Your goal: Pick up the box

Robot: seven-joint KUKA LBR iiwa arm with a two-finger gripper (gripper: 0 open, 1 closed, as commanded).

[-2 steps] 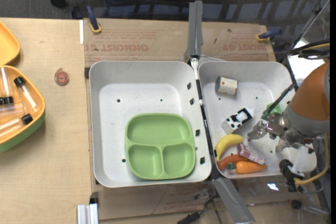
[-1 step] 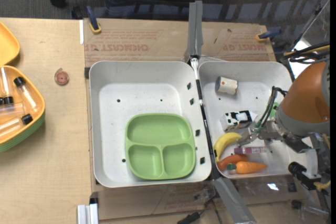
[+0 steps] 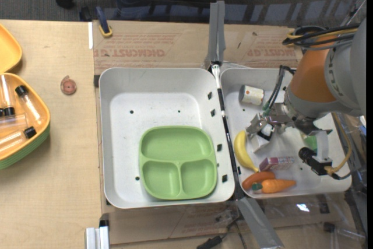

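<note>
Camera view: box (image 3: 278, 162) just below end effector (image 3: 263, 125), seemingly apart.

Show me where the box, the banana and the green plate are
box (image 3: 278, 162), camera view, middle of its pale top face.
banana (image 3: 242, 151), camera view, middle of its curved yellow body.
green plate (image 3: 177, 140), camera view, top compartment's bare floor.

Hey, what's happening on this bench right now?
A grey robot arm reaches in from the right, its gripper low inside the right bin. That bin has a banana, a carrot, a small pink box and a white cup. The gripper is above the box in the picture, with nothing visibly held. The left bin holds a green divided plate.
</note>
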